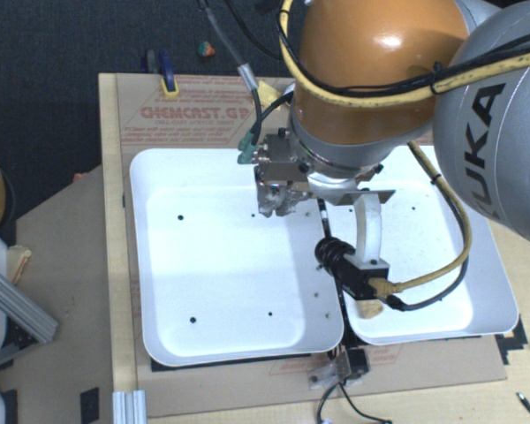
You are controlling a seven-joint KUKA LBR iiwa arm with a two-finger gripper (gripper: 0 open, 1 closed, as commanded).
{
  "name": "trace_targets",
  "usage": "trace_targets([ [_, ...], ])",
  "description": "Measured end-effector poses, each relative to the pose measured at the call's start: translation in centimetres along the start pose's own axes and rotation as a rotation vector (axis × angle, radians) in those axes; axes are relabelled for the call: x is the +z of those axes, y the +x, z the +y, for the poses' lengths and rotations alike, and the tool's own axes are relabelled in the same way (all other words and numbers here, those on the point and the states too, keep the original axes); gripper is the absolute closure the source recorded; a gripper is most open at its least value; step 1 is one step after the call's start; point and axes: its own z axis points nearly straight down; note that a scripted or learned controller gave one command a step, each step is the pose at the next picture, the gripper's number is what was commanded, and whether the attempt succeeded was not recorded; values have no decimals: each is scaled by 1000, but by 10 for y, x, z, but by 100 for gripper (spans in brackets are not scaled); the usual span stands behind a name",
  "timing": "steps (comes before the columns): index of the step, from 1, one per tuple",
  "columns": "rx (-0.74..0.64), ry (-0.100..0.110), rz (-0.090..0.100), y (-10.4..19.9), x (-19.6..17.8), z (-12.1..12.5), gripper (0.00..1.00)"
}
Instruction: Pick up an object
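End effector (274, 203) over left bin (159, 263) rear edge.

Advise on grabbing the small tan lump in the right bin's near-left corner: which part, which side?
Likely across its middle, straight down. The tan lump looks small and rounded, with no handle to favour; finer shape is unclear. It lies close to the left wall of the right bin, so a sideways approach looks blocked; close along the wall's line.

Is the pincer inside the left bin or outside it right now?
Inside, as far as the view shows: the pincer hangs over the left bin, near its upper right corner, just within the rim. Whether it touches the floor cannot be told.
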Motion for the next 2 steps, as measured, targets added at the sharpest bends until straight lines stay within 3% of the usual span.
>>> trace_targets([
  [1, -8, 16, -5, 50, 80, -1, 100],
  [2, -4, 1, 0, 47, 23, 0, 100],
])
